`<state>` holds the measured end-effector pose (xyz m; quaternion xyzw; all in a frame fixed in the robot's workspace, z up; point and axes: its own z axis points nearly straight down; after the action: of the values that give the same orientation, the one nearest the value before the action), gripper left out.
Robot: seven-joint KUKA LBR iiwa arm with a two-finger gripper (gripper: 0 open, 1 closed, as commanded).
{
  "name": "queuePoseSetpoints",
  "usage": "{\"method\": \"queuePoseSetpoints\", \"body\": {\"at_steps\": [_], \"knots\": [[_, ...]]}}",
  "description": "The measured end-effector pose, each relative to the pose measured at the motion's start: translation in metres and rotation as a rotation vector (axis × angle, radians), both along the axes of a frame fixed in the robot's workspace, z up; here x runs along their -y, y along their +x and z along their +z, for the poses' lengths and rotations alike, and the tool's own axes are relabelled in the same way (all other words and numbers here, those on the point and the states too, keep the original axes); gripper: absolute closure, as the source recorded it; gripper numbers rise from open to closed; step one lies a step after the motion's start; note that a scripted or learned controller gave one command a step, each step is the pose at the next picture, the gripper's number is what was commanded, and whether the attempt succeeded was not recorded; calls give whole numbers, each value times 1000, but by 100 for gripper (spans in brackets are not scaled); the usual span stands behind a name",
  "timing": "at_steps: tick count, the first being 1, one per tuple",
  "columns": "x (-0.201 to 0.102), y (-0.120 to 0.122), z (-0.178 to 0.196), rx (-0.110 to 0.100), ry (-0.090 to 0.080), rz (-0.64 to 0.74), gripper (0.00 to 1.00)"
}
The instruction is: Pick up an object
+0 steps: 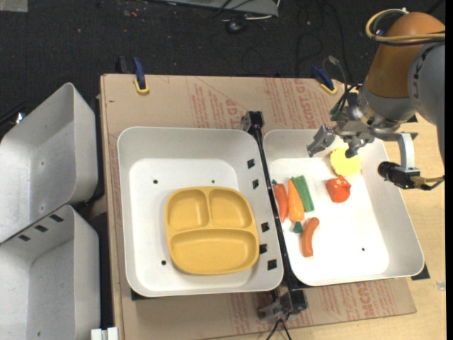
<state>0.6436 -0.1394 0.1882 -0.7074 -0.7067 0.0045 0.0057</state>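
So the arm is reaching in from the worktop's right side and the gripper (338,142) is hanging over the far end of the right bin (396,261), just above or right up against the yellow piece (346,163). To me this looks like the approach step of the pick: the jaws are standing spread apart, one finger sticking out toward the bin divider and the other sitting by the yellow thing's top edge, and nothing is sitting between them. The candidates are all lying in that right bin: the yellow piece near the far wall, a red pepper-looking piece (339,189) just beside it toward the near side, then an orange carrot (282,201), a green strip (304,193) and another orange piece (295,200) bunched together along the left wall, and a small red-orange sausage shape (309,235) nearer the middle. The left bin (141,261) is carrying a yellow divided tray (211,229). Next move, I'm guessing, is centring over the yellow piece, dropping down and closing. Hard to say how high the fingers are sitting, since the wrist is covering the top of the yellow piece, and the fingertips are blurring into the bin wall, so contact is anyone's call.
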Motion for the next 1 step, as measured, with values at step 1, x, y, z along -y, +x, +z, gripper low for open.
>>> {"method": "queuePoseSetpoints", "body": {"at_steps": [1], "knots": [[0, 3, 10, 14, -2, 2, 0]]}}
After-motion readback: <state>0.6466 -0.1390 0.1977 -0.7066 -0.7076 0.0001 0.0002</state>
